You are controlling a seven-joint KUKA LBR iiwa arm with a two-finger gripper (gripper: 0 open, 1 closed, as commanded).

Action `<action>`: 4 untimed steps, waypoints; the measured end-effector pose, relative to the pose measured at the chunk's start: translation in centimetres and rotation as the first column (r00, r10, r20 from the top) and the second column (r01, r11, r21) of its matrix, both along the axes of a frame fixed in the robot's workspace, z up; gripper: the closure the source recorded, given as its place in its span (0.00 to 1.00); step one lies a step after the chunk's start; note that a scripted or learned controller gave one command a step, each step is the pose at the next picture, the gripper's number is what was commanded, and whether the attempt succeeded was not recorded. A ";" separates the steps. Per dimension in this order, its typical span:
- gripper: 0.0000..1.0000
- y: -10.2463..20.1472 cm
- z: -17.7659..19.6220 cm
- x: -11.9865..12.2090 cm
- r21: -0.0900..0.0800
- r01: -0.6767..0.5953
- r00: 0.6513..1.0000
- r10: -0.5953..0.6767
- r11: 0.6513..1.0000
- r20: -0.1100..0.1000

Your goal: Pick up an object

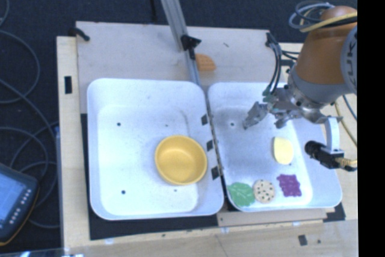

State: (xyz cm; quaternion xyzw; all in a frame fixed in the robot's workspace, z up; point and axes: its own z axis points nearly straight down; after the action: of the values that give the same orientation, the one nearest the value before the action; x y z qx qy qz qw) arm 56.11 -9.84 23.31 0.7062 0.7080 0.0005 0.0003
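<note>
My gripper (264,117) hangs over the upper middle of the right bin (231,147), its two fingers spread apart with nothing between them. Below and to the right of it lies a pale yellow oval piece (283,150). Along the right bin's near edge sit a green round piece (241,193), a chocolate-chip cookie (263,190) and a purple bunch of grapes (289,185). A yellow bowl (180,159) rests in the left bin (120,129), towards its right side.
A metal pole (171,9) slants down from the top to the gap between the bins. An orange object (205,63) lies on the bench behind the bins. A ridge (210,141) with black clips divides the two bins.
</note>
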 end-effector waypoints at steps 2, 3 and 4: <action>0.00 -0.5 -4.5 0.6 -0.002 0.004 1.000 -0.004 1.000 -0.005; 0.00 -0.5 -10.8 0.8 -0.002 0.004 1.000 -0.004 1.000 -0.006; 0.00 -0.7 -13.4 0.8 -0.002 0.005 1.000 -0.005 1.000 -0.003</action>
State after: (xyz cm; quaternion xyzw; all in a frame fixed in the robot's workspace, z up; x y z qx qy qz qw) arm 56.89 -10.50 9.94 0.7079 0.7064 -0.0013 -0.0001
